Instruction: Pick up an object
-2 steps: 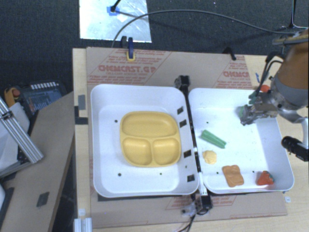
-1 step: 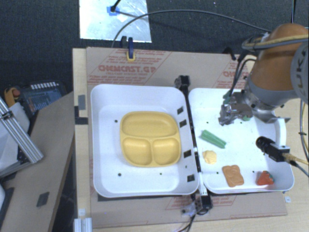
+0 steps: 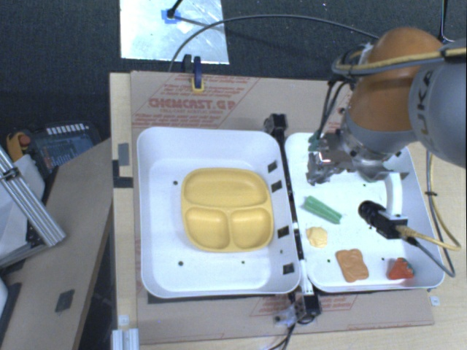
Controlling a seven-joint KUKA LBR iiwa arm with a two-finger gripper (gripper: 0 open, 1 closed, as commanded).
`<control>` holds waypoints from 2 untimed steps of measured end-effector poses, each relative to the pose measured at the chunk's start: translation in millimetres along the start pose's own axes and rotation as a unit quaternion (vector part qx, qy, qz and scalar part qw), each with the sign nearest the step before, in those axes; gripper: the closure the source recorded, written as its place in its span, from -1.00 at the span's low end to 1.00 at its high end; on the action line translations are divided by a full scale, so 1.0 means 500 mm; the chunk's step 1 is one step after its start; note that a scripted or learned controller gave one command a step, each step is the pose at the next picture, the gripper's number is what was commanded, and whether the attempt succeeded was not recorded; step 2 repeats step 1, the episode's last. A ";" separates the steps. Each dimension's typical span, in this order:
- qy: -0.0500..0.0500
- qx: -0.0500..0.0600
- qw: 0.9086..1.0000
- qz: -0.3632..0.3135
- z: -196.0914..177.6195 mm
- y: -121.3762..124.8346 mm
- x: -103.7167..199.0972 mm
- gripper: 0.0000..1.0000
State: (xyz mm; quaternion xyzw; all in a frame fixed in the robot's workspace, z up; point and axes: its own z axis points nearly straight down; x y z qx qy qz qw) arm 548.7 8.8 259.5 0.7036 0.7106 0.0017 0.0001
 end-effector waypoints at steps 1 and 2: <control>0.000 0.000 1.000 0.000 -0.003 0.001 0.106 1.00; 0.000 0.000 1.000 0.000 -0.003 0.001 0.106 1.00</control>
